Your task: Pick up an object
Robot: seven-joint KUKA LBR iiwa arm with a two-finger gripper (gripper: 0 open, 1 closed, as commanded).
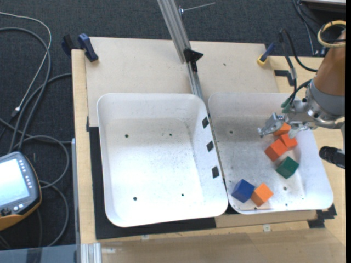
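Camera view: two shallow white plastic bins sit side by side on a pale wooden bench (142,64). The left white bin (118,122) lies toward nine o'clock of the scene's middle, the right white bin (236,147) toward three o'clock, and their inner rims touch along a seam with small black clips.

The grey arm with its orange band (332,75) comes in from three o'clock. Its metal two-finger gripper (274,126) hangs over the upper part of the right bin, just above and touching the outline of a small orange block (283,129) that peeks out beneath it. Whether the fingers are clenched or released, and whether that block sits between them, I cannot tell.

Just at five o'clock of the gripper lies a larger orange cube (280,147). A dark green cube (287,167) sits near it, again toward five o'clock. At the bin's six o'clock rim a blue cube (243,190) and a small orange cube (262,194) rest side by side, almost touching.

A slanted aluminium rail (174,26) runs from twelve o'clock down to the seam between the bins. A blue clamp (88,46) grips the bench at ten o'clock, a yellow-and-blue clamp (265,55) at one o'clock. A handheld pendant with a lit screen (13,182) lies at eight o'clock; no writing on it can be read.
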